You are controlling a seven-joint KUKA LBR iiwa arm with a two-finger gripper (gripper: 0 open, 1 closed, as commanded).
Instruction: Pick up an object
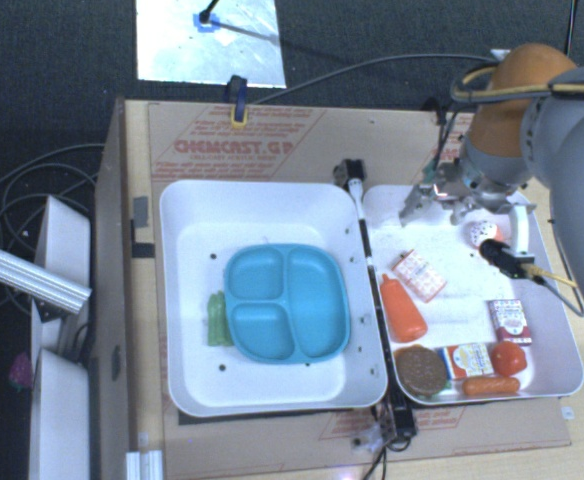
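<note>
My gripper point(435, 208) hovers over the far left corner of the right bin point(562, 353), open, with nothing between its fingers. Below it, nearer the front, a red-and-white checked packet point(419, 274) lies on the bin floor. An orange bottle point(402, 308) rests against the bin's left wall. Along the front sit a brown round patty point(422, 370), a small carton point(469, 358), a red tomato point(509, 358) and an orange sausage point(490, 386). A red ketchup box point(509, 319) stands at the right.
The left bin point(187, 268) holds a blue divided plate point(286, 303) with a green piece point(217, 319) at its left side. A black-tipped rail point(364, 238) divides the two bins. Bare floor shows in the right bin's far half around the gripper.
</note>
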